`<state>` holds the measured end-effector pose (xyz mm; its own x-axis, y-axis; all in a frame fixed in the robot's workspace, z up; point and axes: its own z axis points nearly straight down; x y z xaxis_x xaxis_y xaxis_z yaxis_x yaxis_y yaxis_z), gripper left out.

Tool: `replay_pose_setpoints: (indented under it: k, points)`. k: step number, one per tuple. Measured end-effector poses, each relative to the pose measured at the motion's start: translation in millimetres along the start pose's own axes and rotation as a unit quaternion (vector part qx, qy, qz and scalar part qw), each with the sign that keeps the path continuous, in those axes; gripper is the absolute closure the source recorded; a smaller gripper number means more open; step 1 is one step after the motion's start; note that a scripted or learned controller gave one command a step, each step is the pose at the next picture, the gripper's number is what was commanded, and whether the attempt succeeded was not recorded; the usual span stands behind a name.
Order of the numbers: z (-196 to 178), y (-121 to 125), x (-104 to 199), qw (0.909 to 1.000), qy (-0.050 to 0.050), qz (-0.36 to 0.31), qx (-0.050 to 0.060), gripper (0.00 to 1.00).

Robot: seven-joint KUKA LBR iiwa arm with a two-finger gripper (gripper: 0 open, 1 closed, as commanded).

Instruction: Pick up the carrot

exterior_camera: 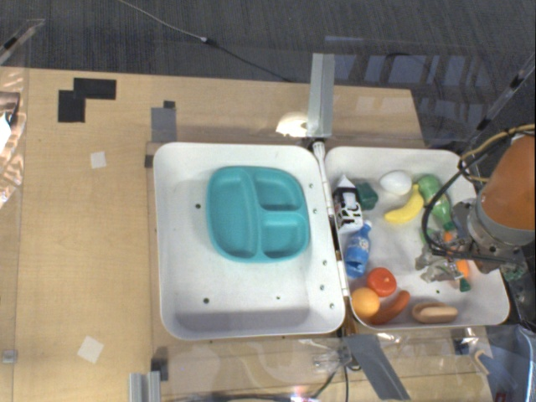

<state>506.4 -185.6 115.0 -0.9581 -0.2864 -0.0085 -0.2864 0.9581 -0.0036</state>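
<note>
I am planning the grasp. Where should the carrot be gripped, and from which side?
Probably the orange body of the carrot, from straight above: it lies flat on the floor of the right bin, its green end toward the front. Part of it is hidden.

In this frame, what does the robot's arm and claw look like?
The arm enters from the right as a rounded orange band above a grey wrist ring. Dark cables loop across it, with a green one on its left side. The claw below is small, metallic grey hardware.

Arm [509, 193] reaching from right, tool [442, 266] lowered.
</note>
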Motion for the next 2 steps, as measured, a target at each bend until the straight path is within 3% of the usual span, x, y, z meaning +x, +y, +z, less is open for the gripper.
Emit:
replay_pose_setpoints:
  k: [1,2]
  points:
    - [-67.1,47.0,-39.2,1.0,-0.005,0.001,0.001,1.0]
    - [-76.3,44.4,-39.5,1.0,-0.007,0.003,0.002,1.0]
